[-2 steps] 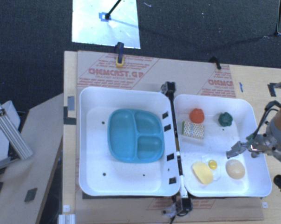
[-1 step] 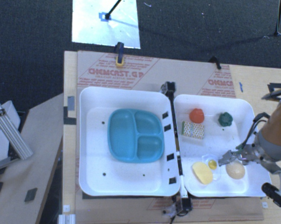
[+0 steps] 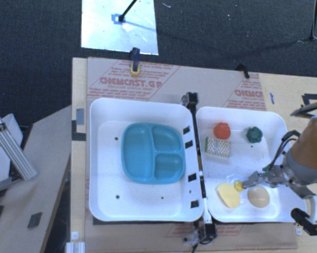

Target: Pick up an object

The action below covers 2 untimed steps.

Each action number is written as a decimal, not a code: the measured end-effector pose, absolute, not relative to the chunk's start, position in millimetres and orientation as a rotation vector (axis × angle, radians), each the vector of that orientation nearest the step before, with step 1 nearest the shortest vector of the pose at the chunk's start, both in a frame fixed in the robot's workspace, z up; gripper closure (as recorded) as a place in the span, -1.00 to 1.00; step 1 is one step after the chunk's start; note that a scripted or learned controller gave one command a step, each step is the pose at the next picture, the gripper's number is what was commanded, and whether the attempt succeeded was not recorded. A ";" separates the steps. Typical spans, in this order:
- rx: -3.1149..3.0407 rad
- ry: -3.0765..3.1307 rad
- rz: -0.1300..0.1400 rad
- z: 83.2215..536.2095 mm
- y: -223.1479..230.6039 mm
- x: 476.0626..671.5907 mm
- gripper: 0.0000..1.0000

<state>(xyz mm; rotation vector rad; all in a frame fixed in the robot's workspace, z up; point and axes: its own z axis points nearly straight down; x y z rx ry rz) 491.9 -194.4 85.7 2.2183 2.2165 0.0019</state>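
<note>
Wooden bench (image 3: 166,76) on dark carpet, two white bins (image 3: 102,163), one blue plate (image 3: 152,160), five small items, can't tell the gripper (image 3: 249,181) state.

We see a divided tray (image 3: 152,160) in the left bin (image 3: 102,147), five small items in the right bin (image 3: 276,123), gripper (image 3: 253,180) among the near ones.

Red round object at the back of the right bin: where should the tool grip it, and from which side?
Grip the red round object across its widest middle, coming straight down from above. It looks rounded and compact, with bare bin floor to its left and right. The speckled block sits close in front, so set the fingers left and right, probably avoiding that block.
</note>
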 end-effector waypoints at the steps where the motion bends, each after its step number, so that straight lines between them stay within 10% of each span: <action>1: 2.216 2.216 0.004 96.7 -194.4 492.9 1.00; 2: 2.211 2.222 0.005 151.1 -184.5 497.4 1.00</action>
